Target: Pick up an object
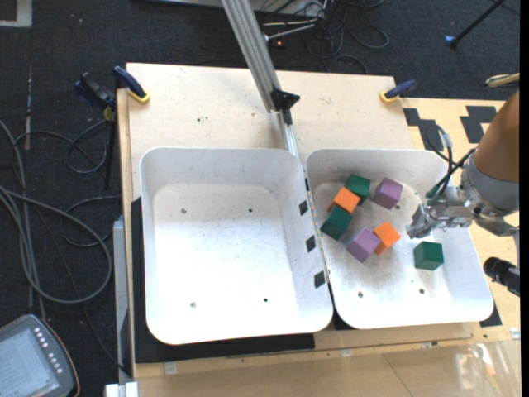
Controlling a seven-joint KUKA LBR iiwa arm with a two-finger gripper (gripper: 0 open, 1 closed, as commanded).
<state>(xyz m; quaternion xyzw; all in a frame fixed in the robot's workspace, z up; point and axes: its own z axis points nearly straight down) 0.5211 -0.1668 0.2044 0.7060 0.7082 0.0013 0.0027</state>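
Right now the tool [423, 224] hangs low inside the right bin [463, 304], just above a lone green cube [428, 255] near that bin's right side; whether it is apart or together I cannot tell. Left of it sits a loose cluster: two purple cubes [362, 244], two orange cubes [386, 236] and two more green ones [335, 222]. The left bin [165, 180] stands beside it on the counter [207, 98].
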